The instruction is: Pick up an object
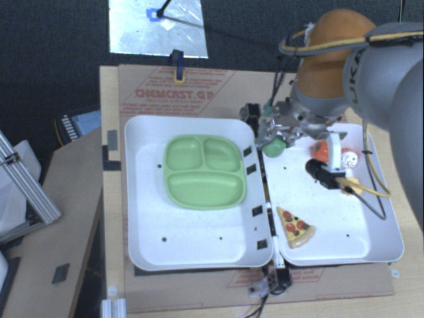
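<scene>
Green round object (272, 148) is located directly at the tip of the tool (273, 136), touching it or just beneath it. It sits in the corner of the bin (344, 234) under the tool, close against the wall shared with the other bin (149, 204). No sideways offset between object and tool is apparent, so the relation on which the next move depends is judged to be vertical only. The object is rounded. No long axis needs to be allowed for, and no particular wrist rotation is judged to be required.

Whether the tool is open or closed cannot be told from the camera view, since its tip is masked by the wrist hardware and by the object itself. A grasp is therefore not to be assumed.

Other candidates are placed less favourably:

- An orange object (320, 151) lies near the tool, on the side from which the arm (371, 78) reaches in.
- A toy pizza slice (295, 226) lies well apart from the tool, toward the near edge of the same bin, with its point directed roughly back toward the tool.
- A green divided plate (203, 171) rests in the other bin, beyond the shared wall from the tool.

Caution: the closeness of the shared wall to the green round object is judged to be the main risk, as closure could be obstructed on that side.
</scene>
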